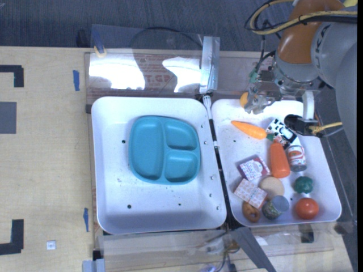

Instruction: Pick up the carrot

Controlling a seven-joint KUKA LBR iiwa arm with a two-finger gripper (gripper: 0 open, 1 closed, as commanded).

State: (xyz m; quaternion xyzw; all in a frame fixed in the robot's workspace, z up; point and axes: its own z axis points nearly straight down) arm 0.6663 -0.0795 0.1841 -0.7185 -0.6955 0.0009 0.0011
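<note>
You see two shallow white bins side by side on the table (39, 152). The left bin (108, 197) carries a teal divided plate (164, 150) with three compartments, sitting near the bin's middle. The right bin (326, 177) carries all the small items.

Your carrot (249, 129) lies in the far left part of the right bin, on its side, its narrow tip pointing toward the divider between the bins. It touches nothing that you can make out, and the black-and-white patterned item (279, 130) sits just beside its thick end.

The gripper (259, 102) hangs over the far edge of the right bin, just beyond the carrot and apart from it. You cannot tell from this angle whether its parts are spread or closed, and nothing can be seen held there. A small yellow-orange object (244, 100) shows at the bin's far rim next to it.

Nearer you, a longer orange vegetable-shaped toy (279, 158) lies lengthwise, with a small can (296, 156) beside it; the can's label is too blurred to read. A pink-and-white packet (253, 168) and a checkered wafer-like block (250, 192) lie to the left, print unreadable. A beige rounded item (271, 184), a red tomato (307, 208) and a dark green round piece (303, 183) crowd the near corner.
</note>
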